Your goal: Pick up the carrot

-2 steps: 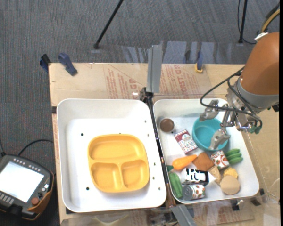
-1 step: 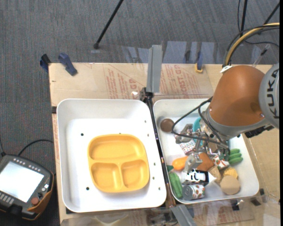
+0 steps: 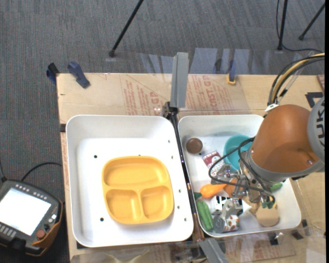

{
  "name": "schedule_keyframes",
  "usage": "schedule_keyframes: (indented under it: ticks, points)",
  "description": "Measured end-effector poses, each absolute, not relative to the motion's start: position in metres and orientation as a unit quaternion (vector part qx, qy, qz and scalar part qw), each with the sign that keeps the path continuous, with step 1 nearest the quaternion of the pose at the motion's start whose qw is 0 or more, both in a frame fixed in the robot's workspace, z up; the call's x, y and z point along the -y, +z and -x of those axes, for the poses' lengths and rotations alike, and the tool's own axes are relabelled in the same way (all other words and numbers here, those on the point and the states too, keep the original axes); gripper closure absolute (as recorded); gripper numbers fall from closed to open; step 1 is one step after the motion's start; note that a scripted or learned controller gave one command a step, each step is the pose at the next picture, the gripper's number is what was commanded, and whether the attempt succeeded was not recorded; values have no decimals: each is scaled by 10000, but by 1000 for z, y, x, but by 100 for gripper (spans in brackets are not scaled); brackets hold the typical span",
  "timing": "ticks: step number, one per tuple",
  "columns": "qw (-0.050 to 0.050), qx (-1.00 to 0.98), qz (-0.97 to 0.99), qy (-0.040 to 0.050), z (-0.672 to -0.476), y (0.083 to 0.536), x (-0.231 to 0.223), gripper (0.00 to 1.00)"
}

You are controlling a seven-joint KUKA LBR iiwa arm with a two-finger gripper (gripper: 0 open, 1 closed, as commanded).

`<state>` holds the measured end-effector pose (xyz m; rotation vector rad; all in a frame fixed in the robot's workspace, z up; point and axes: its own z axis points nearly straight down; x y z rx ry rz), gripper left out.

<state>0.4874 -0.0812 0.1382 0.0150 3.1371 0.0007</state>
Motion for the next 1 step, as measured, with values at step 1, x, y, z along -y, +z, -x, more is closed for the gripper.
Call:
schedule_keyframes:
  ticks: [1]
  points:
    - [-1, -10000, -82, 7, -501, 87, 83, 0]
